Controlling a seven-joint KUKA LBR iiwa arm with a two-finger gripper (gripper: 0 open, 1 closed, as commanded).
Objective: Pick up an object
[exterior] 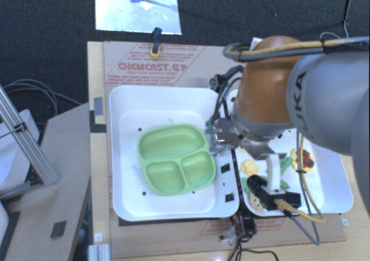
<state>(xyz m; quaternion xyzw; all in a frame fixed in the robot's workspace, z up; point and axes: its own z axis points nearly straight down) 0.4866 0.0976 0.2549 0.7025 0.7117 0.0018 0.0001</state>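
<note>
Lying flat in the left bin (124,138), the tray (175,159) looks light, stiff, slick plastic; its raised right rim suits gripping. Just beside that rim sits the end effector (218,138), grip state indeterminable.

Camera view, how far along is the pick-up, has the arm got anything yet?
Done: nothing that shows. The green tray lies flat in the left bin; a yellow piece and a red-and-yellow piece lie in the right bin. In hand: the arm hangs low over the right bin's left side, its wrist hiding what is beneath. Left: a grasp and a lift.
</note>
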